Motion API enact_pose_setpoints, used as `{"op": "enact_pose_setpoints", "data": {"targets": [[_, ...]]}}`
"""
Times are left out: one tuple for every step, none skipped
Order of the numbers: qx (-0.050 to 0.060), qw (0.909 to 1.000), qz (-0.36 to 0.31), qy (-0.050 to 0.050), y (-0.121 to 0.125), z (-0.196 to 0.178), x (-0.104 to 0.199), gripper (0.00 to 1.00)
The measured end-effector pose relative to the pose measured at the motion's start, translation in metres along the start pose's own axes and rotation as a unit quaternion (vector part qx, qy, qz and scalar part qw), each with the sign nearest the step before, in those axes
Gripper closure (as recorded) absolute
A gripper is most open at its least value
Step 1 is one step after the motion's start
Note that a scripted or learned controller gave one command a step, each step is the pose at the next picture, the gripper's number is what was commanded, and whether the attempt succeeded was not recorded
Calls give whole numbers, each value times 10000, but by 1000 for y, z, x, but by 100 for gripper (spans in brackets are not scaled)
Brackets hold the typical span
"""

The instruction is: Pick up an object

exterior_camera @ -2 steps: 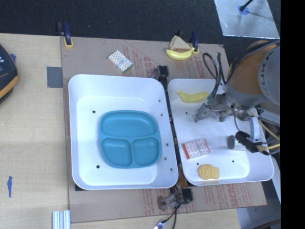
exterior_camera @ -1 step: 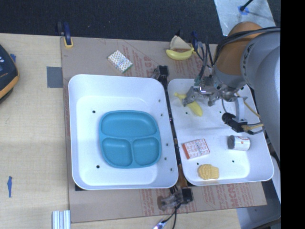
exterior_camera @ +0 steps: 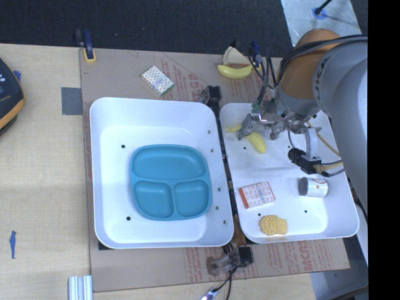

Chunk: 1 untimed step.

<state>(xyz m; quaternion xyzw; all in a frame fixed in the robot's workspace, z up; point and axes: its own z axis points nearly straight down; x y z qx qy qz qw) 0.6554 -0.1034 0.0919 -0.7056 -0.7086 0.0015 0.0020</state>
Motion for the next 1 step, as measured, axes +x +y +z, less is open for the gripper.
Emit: {"op": "enact_pose_setpoints", "data": {"targets": [[23,10000,-16,-8,-1,-10,-1,100]]}}
